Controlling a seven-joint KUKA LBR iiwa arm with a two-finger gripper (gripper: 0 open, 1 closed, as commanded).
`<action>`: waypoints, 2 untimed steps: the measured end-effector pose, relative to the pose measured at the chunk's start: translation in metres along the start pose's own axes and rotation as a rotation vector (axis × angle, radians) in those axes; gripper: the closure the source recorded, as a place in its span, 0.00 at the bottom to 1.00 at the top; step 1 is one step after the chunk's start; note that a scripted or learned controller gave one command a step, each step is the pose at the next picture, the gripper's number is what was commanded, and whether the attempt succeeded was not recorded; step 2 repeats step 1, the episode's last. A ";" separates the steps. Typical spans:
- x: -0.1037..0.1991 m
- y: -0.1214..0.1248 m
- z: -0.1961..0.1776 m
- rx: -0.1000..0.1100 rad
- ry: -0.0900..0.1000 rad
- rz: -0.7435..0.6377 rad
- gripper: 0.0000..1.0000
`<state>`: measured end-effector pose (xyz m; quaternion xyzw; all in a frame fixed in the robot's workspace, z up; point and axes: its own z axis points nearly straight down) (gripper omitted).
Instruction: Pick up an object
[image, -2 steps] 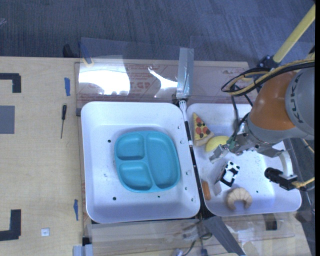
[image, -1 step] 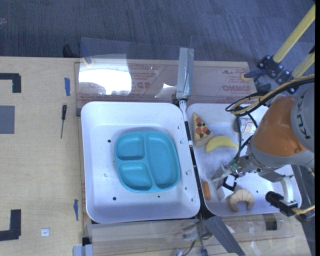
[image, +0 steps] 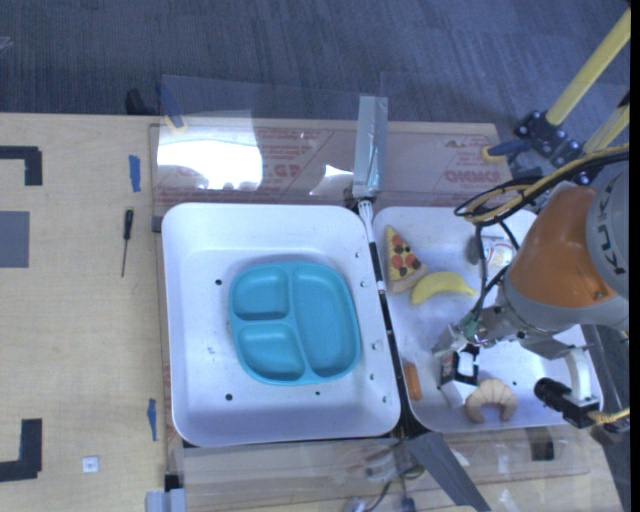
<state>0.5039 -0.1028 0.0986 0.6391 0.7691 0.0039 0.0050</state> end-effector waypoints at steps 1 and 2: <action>0.068 0.037 -0.087 0.012 0.003 0.403 1.00; 0.068 0.037 -0.087 0.012 0.003 0.403 1.00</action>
